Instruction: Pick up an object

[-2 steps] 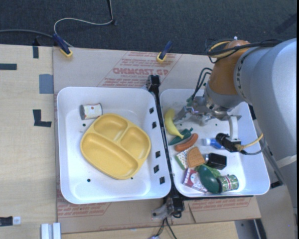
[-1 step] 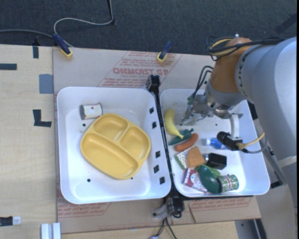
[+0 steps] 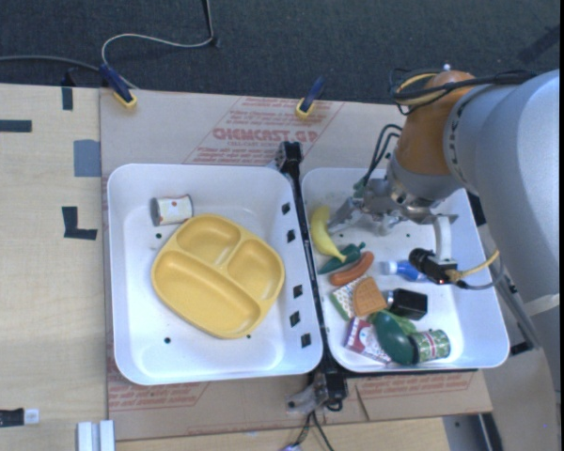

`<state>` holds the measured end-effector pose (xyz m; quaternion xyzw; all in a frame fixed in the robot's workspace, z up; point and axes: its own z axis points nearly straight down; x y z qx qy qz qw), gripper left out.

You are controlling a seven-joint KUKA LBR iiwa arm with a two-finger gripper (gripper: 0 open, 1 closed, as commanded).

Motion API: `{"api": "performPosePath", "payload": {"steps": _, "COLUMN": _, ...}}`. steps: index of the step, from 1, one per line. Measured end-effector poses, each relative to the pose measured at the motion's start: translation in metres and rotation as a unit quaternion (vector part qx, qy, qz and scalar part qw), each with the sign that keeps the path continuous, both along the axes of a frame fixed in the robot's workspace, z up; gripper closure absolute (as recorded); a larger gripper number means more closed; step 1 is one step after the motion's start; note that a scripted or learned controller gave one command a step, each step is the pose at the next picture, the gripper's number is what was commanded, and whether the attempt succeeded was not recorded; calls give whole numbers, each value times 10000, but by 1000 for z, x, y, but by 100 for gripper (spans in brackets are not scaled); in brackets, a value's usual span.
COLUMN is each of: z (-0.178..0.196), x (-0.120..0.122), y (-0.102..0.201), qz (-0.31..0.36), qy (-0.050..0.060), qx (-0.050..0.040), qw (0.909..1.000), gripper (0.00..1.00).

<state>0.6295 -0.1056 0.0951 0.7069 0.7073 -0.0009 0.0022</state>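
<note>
Camera view, nearest edge first: along the front wall of the right bin (image 3: 493, 341) lies a small can (image 3: 432, 345) with a shiny rim and printed label, on its side, touching a smooth dark green rounded piece (image 3: 393, 336) shaped like an avocado. Just left of that sits a flat printed packet (image 3: 360, 336) with red and white markings. Behind them are a tan, rough-looking slice like toast (image 3: 368, 297), a small black block (image 3: 410, 303), and a glossy reddish sausage shape (image 3: 352, 268) lying across something green. A little blue and white tube-like item (image 3: 401, 270) rests mid-bin. Further back, a curved yellow banana (image 3: 323, 234) of smooth plastic lies against the divider side.

The claw (image 3: 368, 212) hangs low over the back of the right bin, just beside the banana, grey metal with cables trailing off it; whether it is spread or pressed together I cannot tell, and nothing can be seen pinched in it. The bulky grey arm with its orange band (image 3: 430, 139) covers the bin's far right corner.

The left bin (image 3: 122, 280) holds a matte yellow divided plate (image 3: 219, 273) with three compartments, and behind it a small cylinder (image 3: 171, 209) on its side. Both bins sit on brown cardboard (image 3: 254, 130) over the pale wooden tabletop (image 3: 38, 280), with two yellow-handled clamps (image 3: 118, 85) at the cardboard's far edge.
</note>
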Motion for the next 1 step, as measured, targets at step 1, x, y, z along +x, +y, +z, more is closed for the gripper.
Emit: {"api": "performPosePath", "payload": {"steps": 1, "z": 9, "x": 0, "y": 1, "qz": 4, "qy": 5, "qx": 2, "qw": 10000, "gripper": 100}}
